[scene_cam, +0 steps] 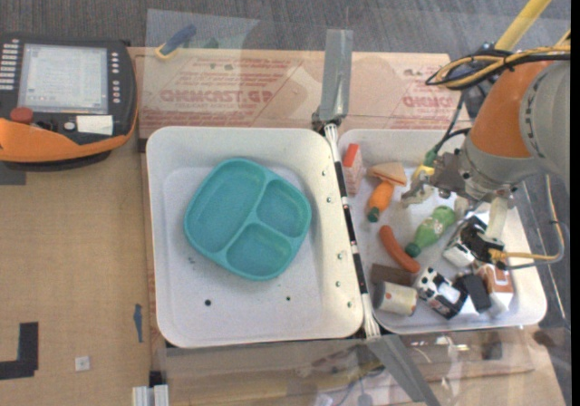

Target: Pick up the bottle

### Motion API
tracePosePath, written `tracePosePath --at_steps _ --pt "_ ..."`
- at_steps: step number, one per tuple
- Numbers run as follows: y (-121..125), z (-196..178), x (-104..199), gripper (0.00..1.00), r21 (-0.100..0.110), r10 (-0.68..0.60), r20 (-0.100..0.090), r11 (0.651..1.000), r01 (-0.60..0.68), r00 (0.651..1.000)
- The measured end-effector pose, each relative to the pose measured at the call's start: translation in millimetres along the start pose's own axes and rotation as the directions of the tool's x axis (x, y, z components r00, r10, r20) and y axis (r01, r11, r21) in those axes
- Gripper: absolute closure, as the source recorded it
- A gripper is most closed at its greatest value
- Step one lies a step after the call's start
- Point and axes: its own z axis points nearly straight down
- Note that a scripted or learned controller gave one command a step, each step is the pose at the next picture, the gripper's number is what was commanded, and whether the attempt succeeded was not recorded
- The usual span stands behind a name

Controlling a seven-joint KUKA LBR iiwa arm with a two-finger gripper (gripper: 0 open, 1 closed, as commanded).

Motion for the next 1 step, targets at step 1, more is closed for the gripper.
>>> tracePosePath --at_steps 1 --pt "1.6 -8.7 -0.4 1.00 -0.001 -0.001 0.002 1.000 0.001 1.000"
